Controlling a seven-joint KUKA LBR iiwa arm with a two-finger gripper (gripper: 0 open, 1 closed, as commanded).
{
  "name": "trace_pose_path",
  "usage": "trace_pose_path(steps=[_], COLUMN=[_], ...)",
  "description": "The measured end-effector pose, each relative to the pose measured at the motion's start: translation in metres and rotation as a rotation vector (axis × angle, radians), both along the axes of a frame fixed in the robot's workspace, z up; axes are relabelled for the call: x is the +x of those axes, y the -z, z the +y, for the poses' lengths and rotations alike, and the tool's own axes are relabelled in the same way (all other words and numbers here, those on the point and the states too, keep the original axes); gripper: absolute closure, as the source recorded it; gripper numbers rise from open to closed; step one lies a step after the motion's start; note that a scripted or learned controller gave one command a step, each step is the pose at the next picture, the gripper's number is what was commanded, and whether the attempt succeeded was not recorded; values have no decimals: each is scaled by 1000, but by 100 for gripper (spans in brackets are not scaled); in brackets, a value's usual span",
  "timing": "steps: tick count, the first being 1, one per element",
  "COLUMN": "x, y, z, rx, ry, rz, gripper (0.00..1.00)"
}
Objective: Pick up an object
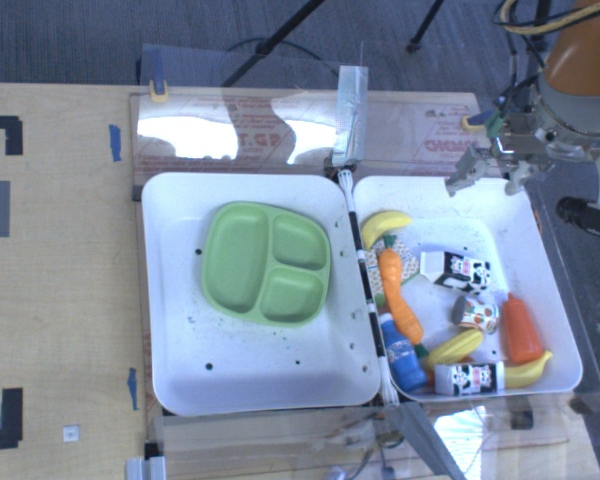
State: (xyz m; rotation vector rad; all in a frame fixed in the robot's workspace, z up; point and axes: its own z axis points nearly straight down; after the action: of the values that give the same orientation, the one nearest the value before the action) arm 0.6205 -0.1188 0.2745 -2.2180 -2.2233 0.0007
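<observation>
- Above the far right corner of the right bin [540, 230], the gripper [490, 175] is hanging with its two fingers spread apart, and nothing is sitting between them.
- Beside the right bin, the left bin [170, 268] is carrying a green divided plate [266, 263] with three compartments.
- Against the left wall of the right bin, an orange carrot [399, 296] is lying lengthwise, with a yellow banana [381, 226] just beyond its far end and a blue bottle [402, 356] at its near end.
- Near the middle of the right bin, a small cow-pattern carton [465, 269] is lying, well apart from the gripper.
- Along the near wall of the right bin, a second cow-pattern carton [468, 377] is lying, with a second banana [456, 346] just beside it.
- Toward the right wall of the right bin, a red-orange pepper [521, 330] is resting.
</observation>
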Motion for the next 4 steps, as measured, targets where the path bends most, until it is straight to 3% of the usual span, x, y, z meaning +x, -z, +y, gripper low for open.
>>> trace_pose_path(steps=[1,2,3,4], x=[1,2,-51,-28], y=[-11,-21,-69,-80], z=[0,0,-23,6], rx=[-1,-2,-3,-2], ry=[-1,-2,62,2], rz=[-3,-7,-5,-5], gripper=[100,100,100,100])
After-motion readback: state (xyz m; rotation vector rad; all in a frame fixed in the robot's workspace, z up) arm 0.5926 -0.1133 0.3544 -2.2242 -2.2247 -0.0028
